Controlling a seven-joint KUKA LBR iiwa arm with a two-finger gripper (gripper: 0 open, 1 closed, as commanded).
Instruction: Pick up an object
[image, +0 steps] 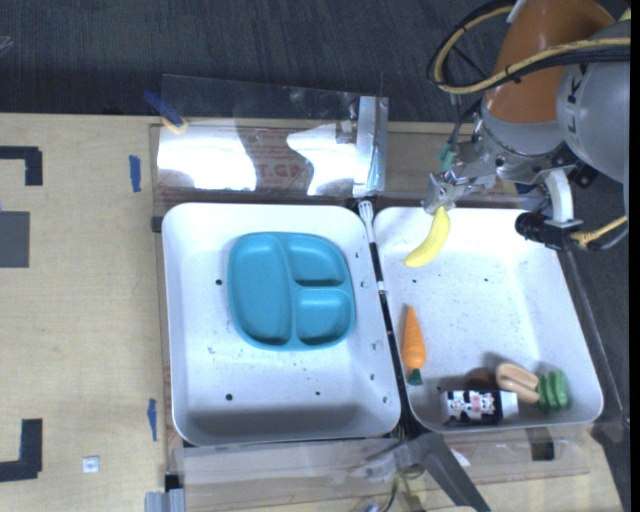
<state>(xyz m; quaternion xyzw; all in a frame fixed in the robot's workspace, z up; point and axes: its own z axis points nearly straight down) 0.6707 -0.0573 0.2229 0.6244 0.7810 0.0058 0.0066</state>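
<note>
The gripper hangs over the far left corner of the right bin, its fingers clenched on the top end of a yellow banana, which dangles below it, tilted, above the bin floor. In the same bin an orange carrot lies along the left wall. At the near edge a small dark bottle lies on its side, just beside a hot dog and a green piece. The left bin holds a blue divided plate near its middle.
</note>
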